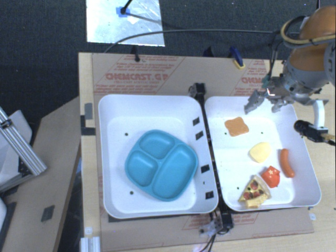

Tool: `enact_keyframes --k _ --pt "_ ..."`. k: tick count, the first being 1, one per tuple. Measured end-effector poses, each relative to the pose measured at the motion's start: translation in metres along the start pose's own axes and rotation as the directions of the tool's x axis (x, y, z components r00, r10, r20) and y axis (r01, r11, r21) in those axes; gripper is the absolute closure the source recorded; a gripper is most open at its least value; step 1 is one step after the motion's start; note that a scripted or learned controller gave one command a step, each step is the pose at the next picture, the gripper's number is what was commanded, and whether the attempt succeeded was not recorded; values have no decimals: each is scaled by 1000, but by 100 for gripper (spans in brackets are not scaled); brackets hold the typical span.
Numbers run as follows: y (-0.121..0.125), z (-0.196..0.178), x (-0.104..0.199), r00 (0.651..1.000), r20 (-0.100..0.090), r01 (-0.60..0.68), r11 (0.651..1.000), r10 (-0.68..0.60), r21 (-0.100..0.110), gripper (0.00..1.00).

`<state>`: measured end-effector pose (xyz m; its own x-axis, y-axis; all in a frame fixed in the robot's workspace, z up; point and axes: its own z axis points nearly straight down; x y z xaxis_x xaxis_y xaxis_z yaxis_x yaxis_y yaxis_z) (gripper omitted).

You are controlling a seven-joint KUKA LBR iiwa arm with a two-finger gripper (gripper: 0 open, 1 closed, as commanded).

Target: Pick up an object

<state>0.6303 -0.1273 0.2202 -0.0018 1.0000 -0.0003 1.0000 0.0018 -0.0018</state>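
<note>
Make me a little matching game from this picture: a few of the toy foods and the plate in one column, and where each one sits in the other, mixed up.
Things:
1. blue divided plate
2. toast slice
3. sausage
4. pizza slice

Places:
A. right bin, near its front edge, beside the tomato
B. middle of the left bin
C. right bin, at the back, nearest the pincer
D. right bin, along its right wall

Pairs: 1-B, 2-C, 3-D, 4-A
</note>
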Motion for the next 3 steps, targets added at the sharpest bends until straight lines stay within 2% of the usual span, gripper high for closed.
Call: enact_keyframes --k 1,2,3 --pt "4 48 -8 1000 0 -1 1000 1 0 0" --pt "-5 103 -4 1000 -1 0 1000 0 0 0" --pt "-3 88 -5 1000 1 0 1000 0 -7 100"
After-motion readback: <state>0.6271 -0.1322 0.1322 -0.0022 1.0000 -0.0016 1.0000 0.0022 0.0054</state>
